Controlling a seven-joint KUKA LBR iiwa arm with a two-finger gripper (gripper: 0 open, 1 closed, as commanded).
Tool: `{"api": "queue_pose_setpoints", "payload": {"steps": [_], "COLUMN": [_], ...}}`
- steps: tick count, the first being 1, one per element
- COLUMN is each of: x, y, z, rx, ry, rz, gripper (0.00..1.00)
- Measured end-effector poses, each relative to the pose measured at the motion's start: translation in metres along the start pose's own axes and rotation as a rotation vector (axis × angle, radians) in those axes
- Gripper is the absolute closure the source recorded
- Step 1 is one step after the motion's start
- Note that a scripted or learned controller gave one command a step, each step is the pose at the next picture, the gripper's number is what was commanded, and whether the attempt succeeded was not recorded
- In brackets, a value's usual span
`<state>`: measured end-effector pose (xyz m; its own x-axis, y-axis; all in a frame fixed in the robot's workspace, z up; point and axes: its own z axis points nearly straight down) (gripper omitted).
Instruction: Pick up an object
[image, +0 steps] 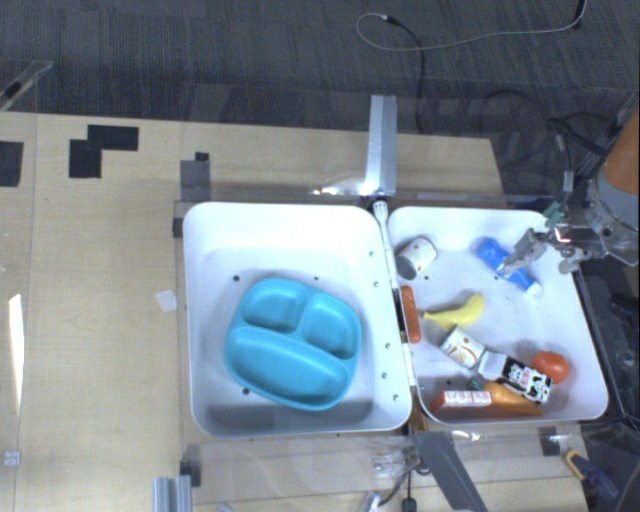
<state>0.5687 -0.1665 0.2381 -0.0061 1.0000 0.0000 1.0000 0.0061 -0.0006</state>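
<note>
The jaws (527, 250) hover just above the blue toy (497, 258); their spread is unclear, so centre them over it before descending.

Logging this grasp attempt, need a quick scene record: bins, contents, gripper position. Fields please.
left bin: holds a blue divided plate
right bin: holds several small things
right bin contents: blue object, banana, orange-red ball, carrot, small white cup
gripper: over the right bin's far right side, beside the blue object
grasp: nothing seen between the fingers
arm: enters from the right edge
</note>
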Motion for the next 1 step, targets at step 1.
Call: {"api": "queue_pose_setpoints", "payload": {"steps": [1], "x": [-0.0388], "y": [0.0372], "z": [0.1338], "rx": [0.0], "ry": [0.0], "rz": [0.001], "gripper": [0.0]}}
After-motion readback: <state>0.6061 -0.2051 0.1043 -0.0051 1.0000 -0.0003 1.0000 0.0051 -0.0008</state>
